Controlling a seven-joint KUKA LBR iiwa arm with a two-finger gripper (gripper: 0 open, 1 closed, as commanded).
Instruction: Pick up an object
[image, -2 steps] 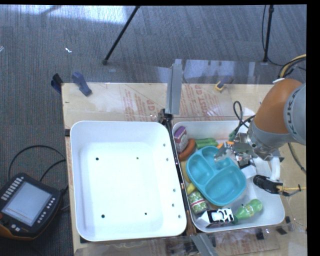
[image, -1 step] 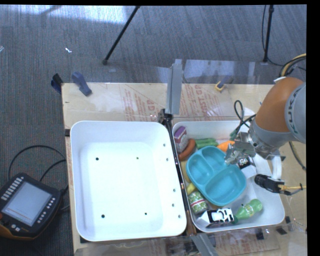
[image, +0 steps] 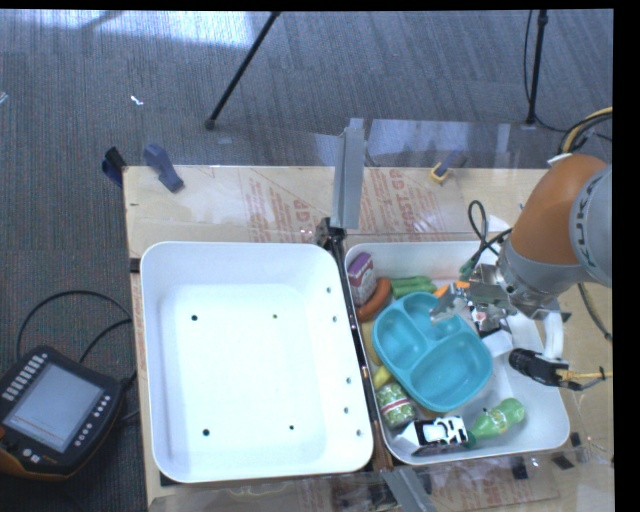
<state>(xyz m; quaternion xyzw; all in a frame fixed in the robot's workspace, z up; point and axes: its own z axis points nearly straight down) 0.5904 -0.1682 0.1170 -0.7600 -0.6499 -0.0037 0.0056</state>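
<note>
The right bin (image: 543, 404) holds a pile of objects. A blue divided plate (image: 432, 352) lies tilted in its middle. My gripper (image: 452, 303) hangs over the plate's upper right rim, reaching in from the right, and it is very close to or touching that rim. Behind the plate are a small purple and white carton (image: 360, 272), an orange-red sausage shape (image: 375, 297) and a green piece (image: 411, 286). In front of it are a labelled can (image: 397, 402), a black and white object (image: 442, 432) and a green object (image: 498, 417).
The left white bin (image: 152, 300) sits beside the right one, parted by a narrow dark gap. A grey upright post (image: 349, 185) stands behind the bins. A pendant with a screen (image: 52, 407) lies on the floor at left.
</note>
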